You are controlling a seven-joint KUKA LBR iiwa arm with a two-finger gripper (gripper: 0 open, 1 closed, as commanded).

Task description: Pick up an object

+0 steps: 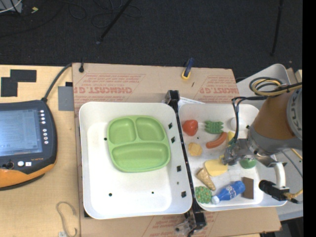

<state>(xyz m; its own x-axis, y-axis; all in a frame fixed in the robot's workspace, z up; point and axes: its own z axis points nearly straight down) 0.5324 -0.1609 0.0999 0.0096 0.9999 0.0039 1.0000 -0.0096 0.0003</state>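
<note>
Several small toy food items crowd the right-hand shallow white bin (190,113) at the lower right of the frame. Nearest the bottom edge lie a blue plastic bottle with a white cap (229,192), a green round textured piece (203,195) and a dark brown block (248,188). Just above them sit a tan cone-shaped piece (206,178) and a pale yellow wedge (216,168).

Step in hand, as judged: approach to a grasp; no item is lifted. The jaws (233,155) sit low over the middle of the right bin, at the end of the grey arm with the orange band (273,120). Their opening cannot be determined, since the wrist covers them.

The pale yellow wedge is the likeliest target: it lies just below and left of the jaws, very near or touching. An orange-red sausage-shaped piece (216,140) lies just above and left.

The next move calls for centring over one item and closing without catching neighbours.

Farther up: a red tomato-like ball (190,127) and a green leafy piece (214,127).
</note>
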